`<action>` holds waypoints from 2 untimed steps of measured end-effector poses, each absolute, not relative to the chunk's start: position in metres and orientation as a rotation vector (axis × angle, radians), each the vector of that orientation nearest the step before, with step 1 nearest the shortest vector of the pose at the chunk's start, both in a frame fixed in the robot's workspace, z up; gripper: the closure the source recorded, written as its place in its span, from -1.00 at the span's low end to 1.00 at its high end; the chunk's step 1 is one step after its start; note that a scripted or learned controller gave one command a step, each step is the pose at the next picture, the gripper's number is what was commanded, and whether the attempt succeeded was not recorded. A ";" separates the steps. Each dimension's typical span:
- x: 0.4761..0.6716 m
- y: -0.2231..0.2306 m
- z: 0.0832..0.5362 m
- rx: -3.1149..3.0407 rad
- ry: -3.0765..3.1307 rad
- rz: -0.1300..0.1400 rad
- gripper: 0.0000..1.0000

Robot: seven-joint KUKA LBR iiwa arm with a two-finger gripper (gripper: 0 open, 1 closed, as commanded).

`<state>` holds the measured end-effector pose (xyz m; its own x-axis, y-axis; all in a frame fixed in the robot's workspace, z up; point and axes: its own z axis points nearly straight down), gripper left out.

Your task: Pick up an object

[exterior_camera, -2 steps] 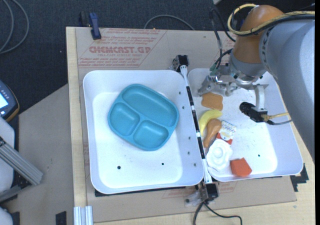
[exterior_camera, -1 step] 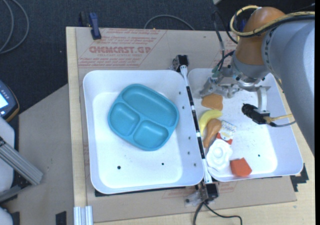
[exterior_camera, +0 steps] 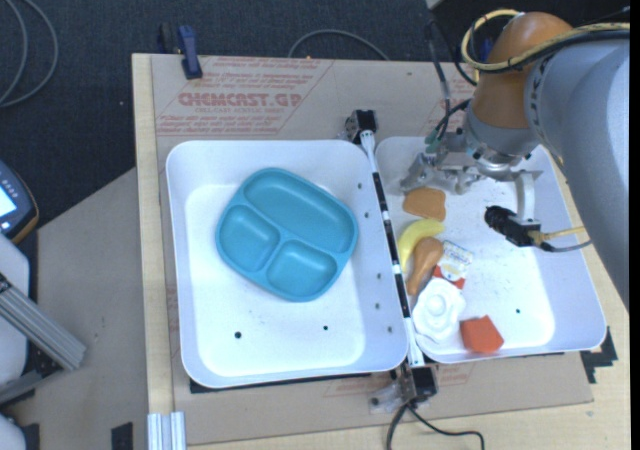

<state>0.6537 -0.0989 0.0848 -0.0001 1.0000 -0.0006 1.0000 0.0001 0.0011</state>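
Gripper (exterior_camera: 455, 170) hovers in right bin (exterior_camera: 570, 318), just above-right of tan bread piece (exterior_camera: 425, 203); finger state cannot be told. Blue plate (exterior_camera: 287, 232) in left bin (exterior_camera: 200, 238).

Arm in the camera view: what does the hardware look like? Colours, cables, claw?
The arm is bulky, rounded and light grey, with an orange band above the wrist. Yellow and black cables loop beside the band. The claw is small, bare grey metal with thin struts; a black part sits beside it.

Dark carpet floor (exterior_camera: 80, 28) surrounds a brown bench (exterior_camera: 240, 88).
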 end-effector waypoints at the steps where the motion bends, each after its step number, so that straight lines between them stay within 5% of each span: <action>1: 0.649 -0.093 0.085 2.221 2.224 -0.002 -1.00; 2: 0.651 -0.093 0.096 2.218 2.221 0.001 1.00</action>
<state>0.6506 -0.0929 0.0960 -0.0017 1.0000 -0.0015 1.0000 0.0017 0.0022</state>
